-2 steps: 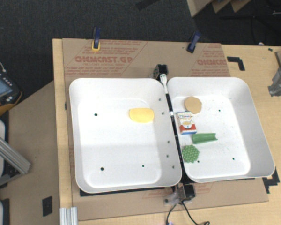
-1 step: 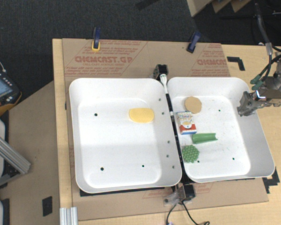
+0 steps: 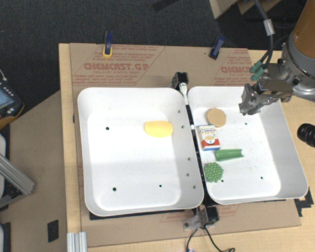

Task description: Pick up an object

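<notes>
Right now the hand (image 3: 249, 105) hangs over the upper right part of the right bin (image 3: 283, 156), near its back rim, w/ nothing seen between its fingers. Whether those fingers are spread or pressed together can't be told from this angle; the dark tip is too blurred. Grey arm w/ orange band (image 3: 311, 20) comes in from the upper right corner.

Right bin holds four things, all bunched along its left side. A round tan disc, perhaps a cookie (image 3: 217, 117), lies just left of the hand & a bit below it, apart from it. Below the disc sits a small red & white carton (image 3: 208, 138), close to the divider btwn bins. Lower still, a green pepper-like piece (image 3: 229, 154) lies on its side, & just below that a round green bumpy item (image 3: 213, 171).

Left bin (image 3: 94, 156) has a yellow lemon-shaped object (image 3: 158, 128) in its upper right area, well apart from the hand.

Both bins rest on a brown cardboard sheet (image 3: 126, 62) on the counter, w/ a blue clamp (image 3: 108, 43) at the sheet's back edge.
</notes>
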Robot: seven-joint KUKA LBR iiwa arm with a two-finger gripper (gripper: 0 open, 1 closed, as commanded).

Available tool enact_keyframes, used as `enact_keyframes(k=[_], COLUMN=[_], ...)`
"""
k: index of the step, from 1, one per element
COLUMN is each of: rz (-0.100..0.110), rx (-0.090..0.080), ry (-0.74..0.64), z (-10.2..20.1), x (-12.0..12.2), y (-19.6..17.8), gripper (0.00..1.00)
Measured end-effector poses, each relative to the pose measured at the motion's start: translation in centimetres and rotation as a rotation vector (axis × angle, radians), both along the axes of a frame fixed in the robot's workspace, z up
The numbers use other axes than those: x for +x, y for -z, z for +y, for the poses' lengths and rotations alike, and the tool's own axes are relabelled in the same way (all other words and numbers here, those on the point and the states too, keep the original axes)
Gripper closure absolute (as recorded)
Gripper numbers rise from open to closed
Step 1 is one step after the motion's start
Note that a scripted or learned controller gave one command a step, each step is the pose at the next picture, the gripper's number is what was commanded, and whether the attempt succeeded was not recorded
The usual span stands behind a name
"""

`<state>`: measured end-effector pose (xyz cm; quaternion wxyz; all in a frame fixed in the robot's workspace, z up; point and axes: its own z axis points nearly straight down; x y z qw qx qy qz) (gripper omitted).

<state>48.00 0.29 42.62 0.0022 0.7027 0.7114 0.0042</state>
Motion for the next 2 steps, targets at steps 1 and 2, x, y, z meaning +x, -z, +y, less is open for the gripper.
enact_keyframes(k=[1, 2], rz=[0.014, 0.007], rx=[-0.003, -0.002], ry=[0.011, 0.008], z=[0.7, 4.4], x=[2.6, 1.7], y=[4.3, 3.3], gripper=[1.0, 1.0])
